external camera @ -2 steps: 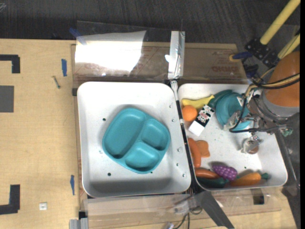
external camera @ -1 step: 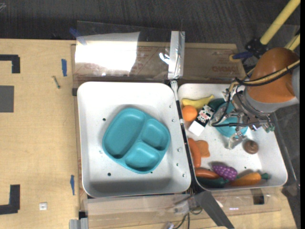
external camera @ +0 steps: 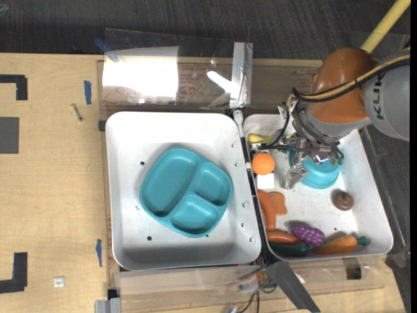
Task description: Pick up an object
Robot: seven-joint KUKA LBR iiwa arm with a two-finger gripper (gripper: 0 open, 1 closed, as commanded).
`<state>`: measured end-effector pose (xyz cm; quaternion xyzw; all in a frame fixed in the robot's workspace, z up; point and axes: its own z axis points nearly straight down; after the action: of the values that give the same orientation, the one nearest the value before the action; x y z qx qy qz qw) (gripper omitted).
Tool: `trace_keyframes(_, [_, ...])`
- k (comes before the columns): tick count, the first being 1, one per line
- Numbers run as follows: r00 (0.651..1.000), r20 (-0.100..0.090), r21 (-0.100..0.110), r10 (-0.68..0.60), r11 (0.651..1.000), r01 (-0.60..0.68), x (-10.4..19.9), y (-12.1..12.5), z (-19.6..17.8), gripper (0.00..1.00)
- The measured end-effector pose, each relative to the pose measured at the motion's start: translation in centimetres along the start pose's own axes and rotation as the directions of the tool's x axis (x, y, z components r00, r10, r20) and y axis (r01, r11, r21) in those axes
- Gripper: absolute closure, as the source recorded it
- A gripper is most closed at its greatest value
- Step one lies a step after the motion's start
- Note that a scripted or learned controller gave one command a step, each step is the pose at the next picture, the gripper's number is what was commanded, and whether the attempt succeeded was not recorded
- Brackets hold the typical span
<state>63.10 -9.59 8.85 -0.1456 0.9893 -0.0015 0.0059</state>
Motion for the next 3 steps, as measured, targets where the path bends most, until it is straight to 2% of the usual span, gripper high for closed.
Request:
trace_keyframes(1, [0.989,-0.001,-0.001,0.149,0.989,-0.149,4.3,1.0,-0.1,0.00])
trace_keyframes(2, [1.000,-0.002,0.001,0.027,1.000,-0.027,11.6,-1.2,-0.2,0.00])
trace_keyframes(3, [1.000,0.002,0.001,0.015,1.000,-0.015,7.1,-1.4,-0.1,0.00])
